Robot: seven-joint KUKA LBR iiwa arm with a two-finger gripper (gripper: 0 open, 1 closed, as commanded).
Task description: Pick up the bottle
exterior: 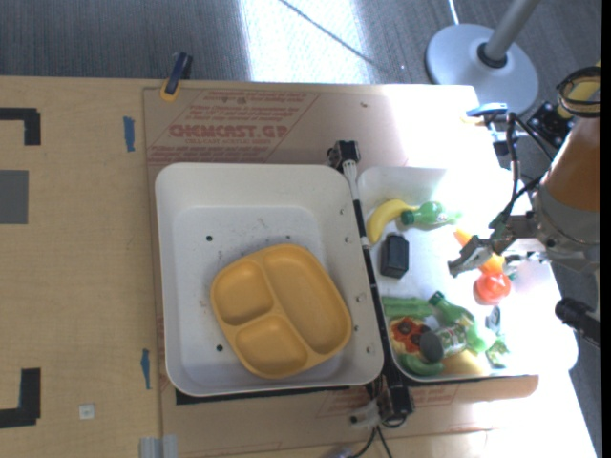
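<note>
Beneath clutter, bottle (456, 324) partly hidden.

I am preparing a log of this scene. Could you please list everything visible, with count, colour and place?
Bins: 2, white, side by side on the bench.
Divided plate: 1, yellow, in the left bin.
Banana: 1, yellow, right bin, far end.
Bottles: 2, green, one beside the banana, one at the near end.
Black block: 1, right bin, left wall.
Small round item: 1, red-orange, right bin, beneath the gripper.
Lamp base: 1, white, floor.
Gripper: 1, grey, over the right bin.
</note>
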